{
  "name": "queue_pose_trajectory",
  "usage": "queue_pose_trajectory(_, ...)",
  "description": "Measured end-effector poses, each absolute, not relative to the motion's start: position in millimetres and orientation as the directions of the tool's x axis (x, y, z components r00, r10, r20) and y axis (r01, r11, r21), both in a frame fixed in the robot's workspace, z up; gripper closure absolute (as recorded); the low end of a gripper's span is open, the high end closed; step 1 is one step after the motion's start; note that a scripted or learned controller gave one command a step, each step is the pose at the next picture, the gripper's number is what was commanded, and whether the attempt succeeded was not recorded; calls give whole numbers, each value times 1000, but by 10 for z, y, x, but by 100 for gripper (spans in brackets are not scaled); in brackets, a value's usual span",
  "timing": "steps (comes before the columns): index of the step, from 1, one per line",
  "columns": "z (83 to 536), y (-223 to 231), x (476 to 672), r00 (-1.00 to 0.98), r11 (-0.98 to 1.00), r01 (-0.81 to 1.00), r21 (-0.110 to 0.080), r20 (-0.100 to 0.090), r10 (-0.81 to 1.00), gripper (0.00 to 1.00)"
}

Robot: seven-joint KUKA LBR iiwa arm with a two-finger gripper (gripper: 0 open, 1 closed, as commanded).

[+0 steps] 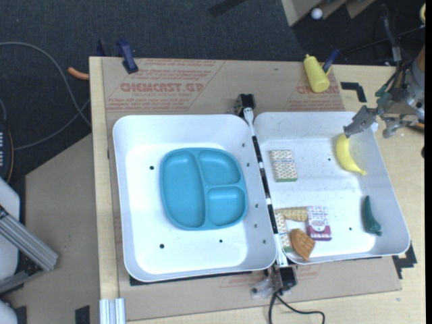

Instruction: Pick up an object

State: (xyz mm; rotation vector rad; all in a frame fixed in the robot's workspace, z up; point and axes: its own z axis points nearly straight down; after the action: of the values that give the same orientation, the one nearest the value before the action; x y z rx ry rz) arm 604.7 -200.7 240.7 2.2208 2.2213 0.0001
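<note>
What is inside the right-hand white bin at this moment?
The right bin holds a banana, a green item, a patterned packet, and a small pile of snack items at its near left corner; what lies beneath that pile is covered.

Left white bin (135, 181): light blue divided plate (202, 186). Right white bin (324, 130): yellow banana (347, 155), dark green item (371, 216), green-checked packet (283, 165), maroon-and-white packet (318, 223), orange-brown pastry (301, 243).

A robotics lab: cardboard-topped bench (169, 79) clamped down, cables (40, 66) across dark carpet.
</note>
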Motion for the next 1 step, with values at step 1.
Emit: queue_pose_trajectory(1, 855, -2110, 6615, -2, 2, 1000, -7, 4, 1000, 0)
